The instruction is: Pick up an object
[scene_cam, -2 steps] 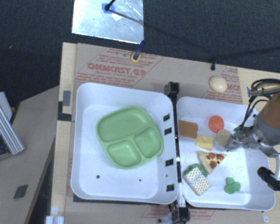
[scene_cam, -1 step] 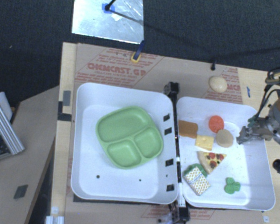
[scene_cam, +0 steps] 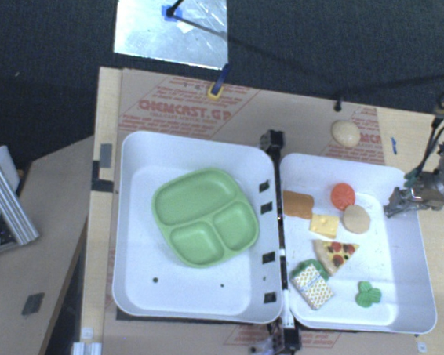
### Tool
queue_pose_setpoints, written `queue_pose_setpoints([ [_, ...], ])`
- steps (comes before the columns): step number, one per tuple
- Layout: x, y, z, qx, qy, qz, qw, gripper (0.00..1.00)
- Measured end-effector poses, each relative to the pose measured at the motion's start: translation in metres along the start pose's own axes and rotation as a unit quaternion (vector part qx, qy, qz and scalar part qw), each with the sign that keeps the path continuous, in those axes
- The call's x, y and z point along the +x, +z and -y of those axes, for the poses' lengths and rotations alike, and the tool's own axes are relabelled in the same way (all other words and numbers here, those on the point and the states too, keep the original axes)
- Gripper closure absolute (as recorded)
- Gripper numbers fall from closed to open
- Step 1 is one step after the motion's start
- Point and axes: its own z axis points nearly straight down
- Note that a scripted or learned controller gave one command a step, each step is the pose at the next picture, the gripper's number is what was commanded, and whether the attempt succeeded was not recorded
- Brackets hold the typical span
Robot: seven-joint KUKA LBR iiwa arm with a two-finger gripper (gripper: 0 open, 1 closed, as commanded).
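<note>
The right bin point(scene_cam: 411, 256) holds several toy foods: a red tomato slice point(scene_cam: 343, 196), a beige bun point(scene_cam: 356, 219), a brown bread slice point(scene_cam: 297, 204), a yellow cheese square point(scene_cam: 324, 225), a pizza wedge point(scene_cam: 334, 255), a green-white patterned packet point(scene_cam: 312, 285) and a green broccoli piece point(scene_cam: 367, 294). My gripper point(scene_cam: 401, 202) hangs at the bin's right rim, to the right of the bun and apart from it. Nothing shows between its fingers.
The left bin point(scene_cam: 136, 203) carries a green divided plate point(scene_cam: 204, 217). A beige ball point(scene_cam: 345, 132) lies on the cardboard behind the right bin. A metal sheet point(scene_cam: 172, 18) lies at the far back. Black clips line the divider between the bins.
</note>
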Motion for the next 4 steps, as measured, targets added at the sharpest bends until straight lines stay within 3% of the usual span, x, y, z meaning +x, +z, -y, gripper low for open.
queue_pose_setpoints([
  [1, 0.000, -0.022, -0.001, 0.001, 0.000, 0.000, 1.0000, 1.00],
  [4, 0.121, -0.015, -0.069, 0.001, -0.002, -0.002, 1.0000, 1.00],
])
